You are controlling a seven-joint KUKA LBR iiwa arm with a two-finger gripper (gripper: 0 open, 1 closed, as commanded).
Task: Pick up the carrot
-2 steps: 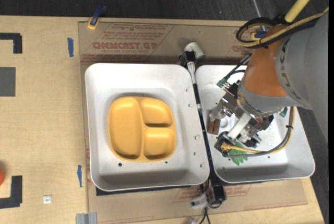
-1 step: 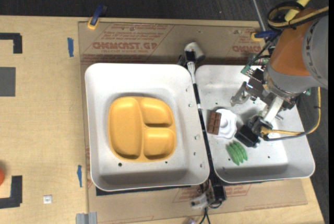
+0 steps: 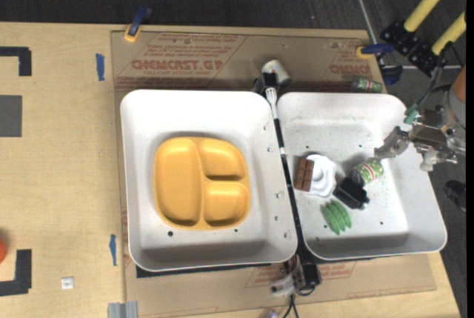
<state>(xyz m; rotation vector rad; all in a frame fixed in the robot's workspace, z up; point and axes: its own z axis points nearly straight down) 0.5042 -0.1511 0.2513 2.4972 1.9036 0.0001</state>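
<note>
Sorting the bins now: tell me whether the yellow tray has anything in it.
Empty. The yellow tray in the left bin shows three bare compartments.

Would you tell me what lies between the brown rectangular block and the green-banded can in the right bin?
A white lumpy object lies between them, right beside the block, as the camera view shows.

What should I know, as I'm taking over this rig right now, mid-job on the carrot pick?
Gripper: over the right bin's right side, beside a green-labelled can; nothing visibly held.
Things: brown block, white piece, black piece and green pod lie clustered in that bin; a yellow divided plate sits in the left bin. I cannot tell which item is the carrot.
Done: no pick.
Left: locate, grasp, lift.
</note>
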